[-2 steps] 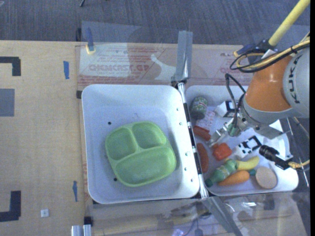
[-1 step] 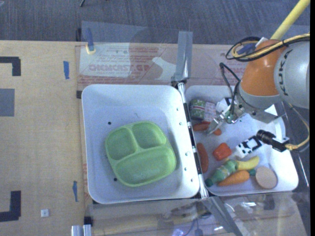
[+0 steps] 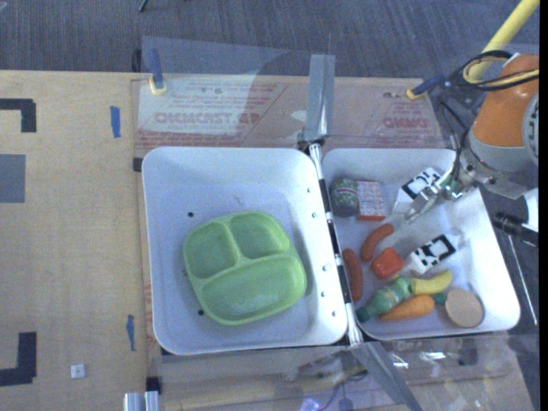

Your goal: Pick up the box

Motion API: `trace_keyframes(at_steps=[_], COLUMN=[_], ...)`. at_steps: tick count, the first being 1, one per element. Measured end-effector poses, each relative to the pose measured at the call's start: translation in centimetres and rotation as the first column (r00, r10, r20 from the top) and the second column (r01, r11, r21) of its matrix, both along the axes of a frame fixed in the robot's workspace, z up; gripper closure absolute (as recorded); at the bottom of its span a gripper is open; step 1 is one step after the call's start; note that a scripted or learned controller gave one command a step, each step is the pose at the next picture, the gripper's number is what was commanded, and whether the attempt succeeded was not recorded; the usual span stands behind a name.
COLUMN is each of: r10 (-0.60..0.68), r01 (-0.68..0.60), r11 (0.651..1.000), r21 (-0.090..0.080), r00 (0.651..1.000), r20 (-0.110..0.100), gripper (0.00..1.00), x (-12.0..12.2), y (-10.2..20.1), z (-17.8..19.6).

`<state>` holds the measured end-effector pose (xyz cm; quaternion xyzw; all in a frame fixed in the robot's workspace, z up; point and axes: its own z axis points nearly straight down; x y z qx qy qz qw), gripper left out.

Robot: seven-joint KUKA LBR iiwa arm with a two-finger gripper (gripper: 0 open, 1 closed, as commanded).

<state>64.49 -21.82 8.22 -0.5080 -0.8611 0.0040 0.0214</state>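
The box point(image 3: 370, 199) lies in the right bin point(image 3: 501, 268), beside the green ball point(image 3: 345, 195); the gripper point(image 3: 428, 217) hangs open and empty just right of it

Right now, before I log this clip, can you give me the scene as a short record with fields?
left bin: white bin holding a green divided plate
right bin: white bin holding toy food and the box
box: small red and white box near the right bin's back, beside a dark green round item
other items: carrot, banana, sausage, round tan disc
gripper: gripper above the right bin, to the right of the box, apart from it
box picked up: not yet
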Motion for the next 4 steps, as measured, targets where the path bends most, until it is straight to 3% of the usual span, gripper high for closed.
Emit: trace_keyframes(at_steps=[1, 2, 3, 4], r10=[-0.058, -0.109, -0.193, -0.472], r01=[0.058, 0.108, 0.192, 0.472], r11=[0.998, 0.993, 0.981, 0.881], r21=[-0.033, -0.04, -0.032, -0.028], r00=[0.998, 0.994, 0.981, 0.882], r20=[-0.007, -0.007, -0.007, 0.012], gripper=[0.0, 0.0, 0.0, 0.0], x=[0.7, 0.8, 0.9, 1.4], y=[3.4, 8.4, 8.7, 10.6], z=[0.2, 0.2, 0.1, 0.8])
